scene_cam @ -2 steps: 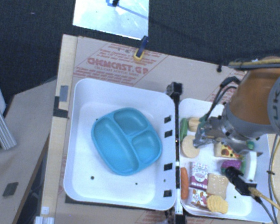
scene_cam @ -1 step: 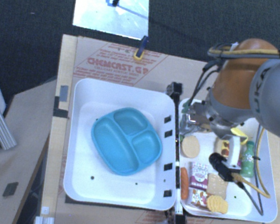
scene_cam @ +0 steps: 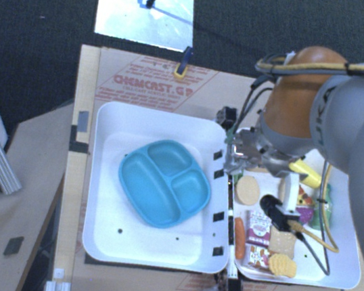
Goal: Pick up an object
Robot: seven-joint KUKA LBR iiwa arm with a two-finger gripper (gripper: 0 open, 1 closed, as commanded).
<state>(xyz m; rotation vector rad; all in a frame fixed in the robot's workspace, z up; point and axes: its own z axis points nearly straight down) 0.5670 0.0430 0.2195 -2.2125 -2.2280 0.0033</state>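
The counter (scene_cam: 50,155) carries two white bins. The left bin (scene_cam: 96,231) holds a blue tray (scene_cam: 164,182); the right bin (scene_cam: 347,270) holds food toys, a cookie (scene_cam: 248,190) among them. The hand (scene_cam: 244,151) hangs above the cookie, its state impossible to tell. It should descend straight, centred on one toy.

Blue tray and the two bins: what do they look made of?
The blue tray looks like moulded plastic with a smooth, slightly satin finish: even colour, rounded compartment walls, soft highlights. The left bin and right bin look like thin formed white plastic, smooth and faintly glossy, with rounded rims; the look alone can't rule out coated material.
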